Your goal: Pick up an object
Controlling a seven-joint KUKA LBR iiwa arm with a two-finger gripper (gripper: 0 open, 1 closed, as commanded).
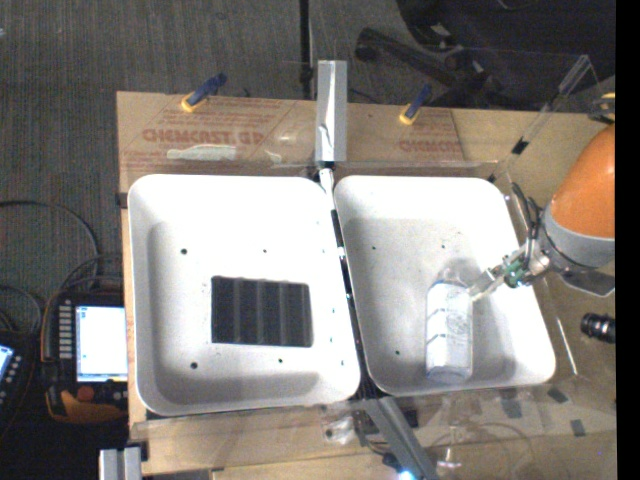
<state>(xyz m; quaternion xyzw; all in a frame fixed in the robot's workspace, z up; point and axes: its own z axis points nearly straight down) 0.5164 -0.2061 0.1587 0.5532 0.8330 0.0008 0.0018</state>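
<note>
- Clear bottle [449, 330]: lying in right bin [400, 218]; we expect slipping (smooth, round).
- Gripper [490, 281]: beside the bottle's neck; open or closed, we cannot tell.

Dark carpet floor [150, 28], wooden bench [230, 133]

two bins side by side on the table, one thing in each.

the left bin [150, 268] holds a ridged tray [261, 312] lying flat near its middle. the right bin [400, 208] holds a bottle [449, 330] lying toward its near right corner. the gripper [493, 281] reaches in from the right, just beside the bottle's far end. two clamps [203, 92] sit behind the bins on the table's [230, 133] far edge.
</note>
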